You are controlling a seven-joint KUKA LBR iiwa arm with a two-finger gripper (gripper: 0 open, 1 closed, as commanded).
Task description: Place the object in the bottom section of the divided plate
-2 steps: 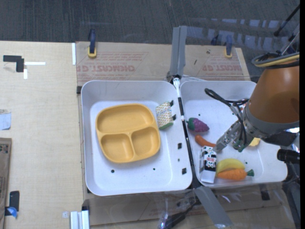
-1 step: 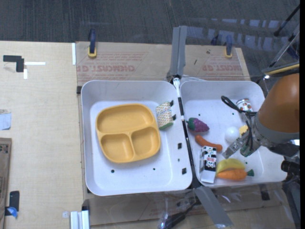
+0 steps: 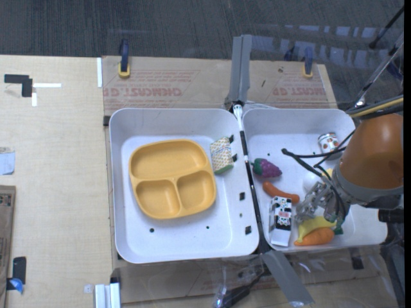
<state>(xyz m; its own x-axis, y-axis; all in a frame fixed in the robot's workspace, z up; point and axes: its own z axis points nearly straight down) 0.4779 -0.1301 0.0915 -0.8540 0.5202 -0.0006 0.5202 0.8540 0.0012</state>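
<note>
Two white bins (image 3: 122, 191) share the bench; the yellow plate (image 3: 172, 178) waits empty left, while the gripper (image 3: 322, 205) hangs over the toys (image 3: 314, 231) right, its grip impossible to tell

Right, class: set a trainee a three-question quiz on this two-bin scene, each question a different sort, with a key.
1. True or false: the yellow plate lies in the left bin.
2. Which bin is the gripper over? A left, B right.
3. Fill in: the plate has ___ sections.

Key: 1 true. 2 B, near the banana and carrot. 3 three, all bare; the sponge sits beside the plate, not on it.
</note>
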